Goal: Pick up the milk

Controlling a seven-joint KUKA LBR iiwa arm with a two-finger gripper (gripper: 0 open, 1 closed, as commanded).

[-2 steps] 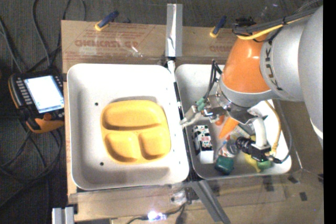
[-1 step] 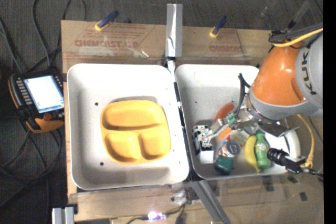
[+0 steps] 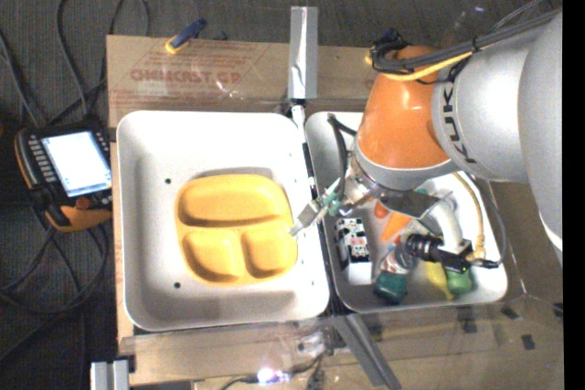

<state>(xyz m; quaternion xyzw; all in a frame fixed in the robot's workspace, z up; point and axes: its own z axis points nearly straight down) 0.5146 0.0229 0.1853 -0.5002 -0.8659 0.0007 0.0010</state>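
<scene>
Milk carton (image 3: 354, 239): a small black-and-white printed box lying in the right bin (image 3: 498, 292), near its left wall, just beside the arm's wrist. The arm (image 3: 457, 114) hangs over this bin, hiding most of it; the state of the gripper (image 3: 402, 228) cannot be told. A dark green-capped item (image 3: 391, 286) lies nearby. The left bin (image 3: 137, 224) holds a yellow divided tray (image 3: 233, 224).

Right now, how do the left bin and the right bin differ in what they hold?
The left bin holds one yellow divided tray; the right bin holds several small items crowded together. The arm hangs over the right bin, not the left bin. Both are shallow and white.
</scene>
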